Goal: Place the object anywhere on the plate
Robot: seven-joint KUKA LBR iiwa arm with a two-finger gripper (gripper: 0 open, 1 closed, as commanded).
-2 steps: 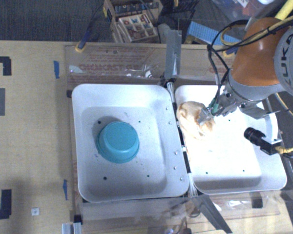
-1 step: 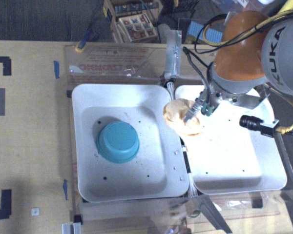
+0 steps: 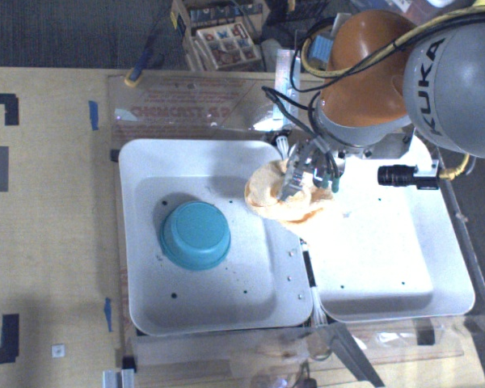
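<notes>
Two bins on bench. Left bin (image 3: 137, 176) holds blue bowl (image 3: 196, 234), upside down, mid-floor. Plate (image 3: 268, 191), pale orange-cream, sits tilted over divider between bins, upper edge. Gripper (image 3: 295, 186) directly over plate, fingertips at its surface; jaw state cannot tell, nothing visibly pinched. Bowl lies left and slightly below gripper, well apart. Judgement: if bowl is object, gripper must travel left first.
</notes>
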